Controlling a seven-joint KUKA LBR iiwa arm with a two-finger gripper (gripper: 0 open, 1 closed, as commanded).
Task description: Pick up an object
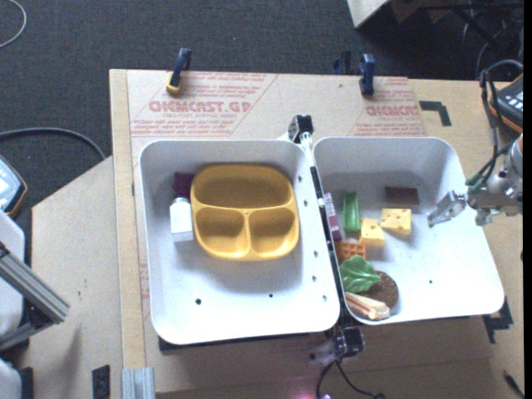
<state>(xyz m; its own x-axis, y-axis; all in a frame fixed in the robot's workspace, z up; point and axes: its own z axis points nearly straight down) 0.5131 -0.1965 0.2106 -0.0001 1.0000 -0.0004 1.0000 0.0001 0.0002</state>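
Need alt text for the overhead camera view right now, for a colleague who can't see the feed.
The claw hangs over the right bin's right side, away from the toy food clustered at its left: cheese wedge, green pepper, waffle, lettuce leaf. The left bin holds a yellow divided plate beside a small white bottle.

The board (pixel 249 98) under the bins reads "CHEMCAST GP" in red.

Two white bins (pixel 166 306); one yellow divided tray (pixel 244 210); one small white bottle (pixel 181 219); two cheese wedges (pixel 396 221); one green pepper (pixel 352 211); one waffle piece (pixel 352 248); one lettuce leaf (pixel 358 273); one brown block (pixel 401 194); two blue clamps (pixel 366 74).
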